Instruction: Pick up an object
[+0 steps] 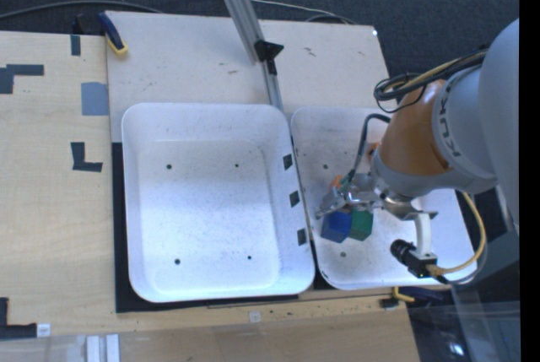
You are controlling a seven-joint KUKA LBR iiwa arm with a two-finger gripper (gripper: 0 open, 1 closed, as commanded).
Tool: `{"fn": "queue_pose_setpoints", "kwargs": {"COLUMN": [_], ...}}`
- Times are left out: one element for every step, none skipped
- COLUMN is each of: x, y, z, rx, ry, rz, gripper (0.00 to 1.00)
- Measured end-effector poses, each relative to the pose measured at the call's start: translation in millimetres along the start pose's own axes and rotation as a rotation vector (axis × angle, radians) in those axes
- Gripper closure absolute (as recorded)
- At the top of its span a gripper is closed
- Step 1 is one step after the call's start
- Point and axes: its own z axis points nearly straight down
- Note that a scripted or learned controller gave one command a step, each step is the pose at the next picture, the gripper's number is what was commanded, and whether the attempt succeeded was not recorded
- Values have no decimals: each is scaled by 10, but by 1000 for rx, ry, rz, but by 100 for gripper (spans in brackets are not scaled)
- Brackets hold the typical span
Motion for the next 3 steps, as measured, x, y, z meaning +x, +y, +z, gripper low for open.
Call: {"fn": "queue_pose_setpoints", "kwargs": {"x": [-45, -37, 1003], "y": [354, 333, 485], "z": [-8, -98, -1049], "rx": [-4, 0, -9], "ry": [-1, 1, 2], "rz": [-3, -3, -11], "gripper": [0, 100, 100]}}
